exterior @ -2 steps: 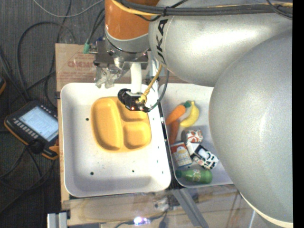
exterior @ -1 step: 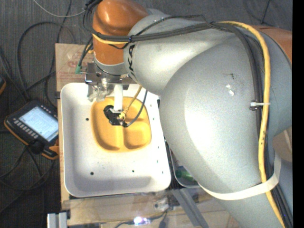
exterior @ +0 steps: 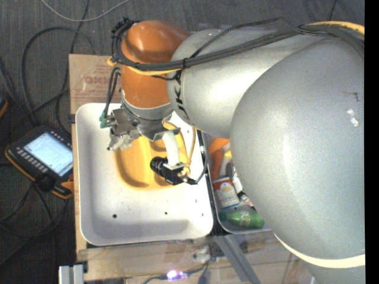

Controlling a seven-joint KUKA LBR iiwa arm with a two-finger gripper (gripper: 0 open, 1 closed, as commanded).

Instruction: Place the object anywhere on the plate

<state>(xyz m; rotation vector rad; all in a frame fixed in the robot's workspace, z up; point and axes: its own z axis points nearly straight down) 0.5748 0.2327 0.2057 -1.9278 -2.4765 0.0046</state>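
Note:
A yellow plate [exterior: 135,165] lies in the left white bin [exterior: 142,223], toward the bin's back half. My gripper [exterior: 123,134] hangs right over the plate's back left part, below the orange band of the wrist [exterior: 148,58]. The wrist body and a black fitting with yellow and white cables [exterior: 169,169] hide much of the plate. I cannot make out anything held in the gripper. Possible task objects lie in the right bin [exterior: 222,225]: an orange item [exterior: 218,148], a small bottle with a red label [exterior: 225,191] and a green item [exterior: 244,219].
The big grey arm link [exterior: 296,135] covers most of the right bin and the view's right side. A teach pendant [exterior: 44,154] lies on the floor to the left. The wooden bench edge [exterior: 89,76] shows behind the left bin.

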